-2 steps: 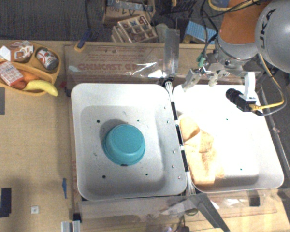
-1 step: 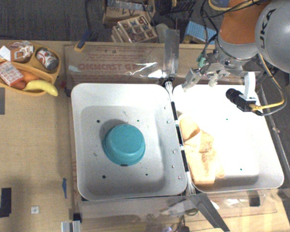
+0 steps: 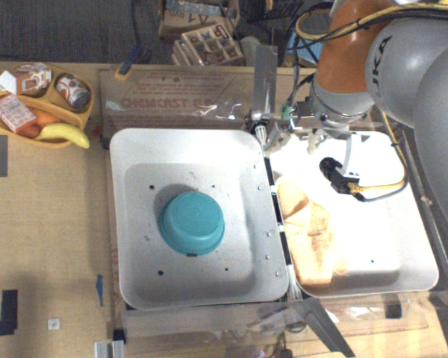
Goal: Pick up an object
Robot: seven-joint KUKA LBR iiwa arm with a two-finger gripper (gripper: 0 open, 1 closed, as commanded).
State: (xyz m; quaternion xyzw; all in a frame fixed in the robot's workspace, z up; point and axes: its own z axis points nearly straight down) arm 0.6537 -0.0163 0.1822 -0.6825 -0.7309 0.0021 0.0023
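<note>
Camera view: a round, smooth teal bowl sits upside down near the middle of the left bin; a soft-looking, tan, lumpy slab lies along the left wall of the right bin; the gripper hangs over that bin's far left corner, apart from both, and whether it is open cannot be told; a yellow banana lies on the bench beyond the bins.

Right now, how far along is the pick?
Done: nothing lifted; the teal bowl lies in the left bin, the tan sponge-like block in the right bin. In hand: the gripper hovers above the right bin's far edge. Left: descend, grasp, lift.
</note>
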